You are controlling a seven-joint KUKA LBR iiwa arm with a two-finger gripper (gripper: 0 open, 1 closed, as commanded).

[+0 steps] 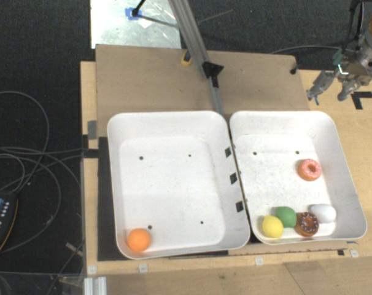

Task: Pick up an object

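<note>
1. The claw (pixel 331 88) hangs with its fingers spread apart over the bench (pixel 253 72), beyond the right bin's (pixel 278 134) far right corner.
2. Below the claw, in that bin, lies a pink doughnut (pixel 309 169).
3. Farther below cluster a white egg (pixel 322 213), chocolate doughnut (pixel 307 224), green ball (pixel 285 216) and lemon (pixel 272 227).
4. Far down-left of the claw, an orange (pixel 139 239) sits in the left bin (pixel 167 134).

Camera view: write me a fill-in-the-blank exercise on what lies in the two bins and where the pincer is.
1. The orange ball lies alone in the ____ bin.
2. The pink doughnut lies in the right bin, apart from the cluster of ____ things at its near edge.
3. The green ball touches the ____ ball.
4. The pincer hangs beyond the ____ bin's far corner, outside it.

Missing words: left; four; yellow; right
</note>
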